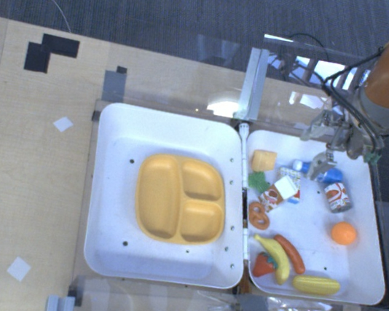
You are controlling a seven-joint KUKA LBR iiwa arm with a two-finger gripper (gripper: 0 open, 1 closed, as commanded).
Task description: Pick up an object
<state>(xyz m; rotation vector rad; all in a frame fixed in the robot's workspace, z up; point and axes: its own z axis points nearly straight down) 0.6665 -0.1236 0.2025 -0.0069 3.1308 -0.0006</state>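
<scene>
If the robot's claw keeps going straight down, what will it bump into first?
Most likely the blue bottle lying in the right bin: the end effector points down right beside it. Depth is hard to judge from this slanted view, so it might touch the bin floor next to it instead.

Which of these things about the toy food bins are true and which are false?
1. The yellow divided tray lies in the left bin. True.
2. The orange sits inside the yellow divided tray. False: it lies in the right bin, near that bin's right side.
3. The banana lies beside the hot dog. True.
4. The gripper hangs over the left bin. False: it is over the far part of the right bin, by the blue object.
5. The pretzel lies near the right bin's left wall. True.
</scene>
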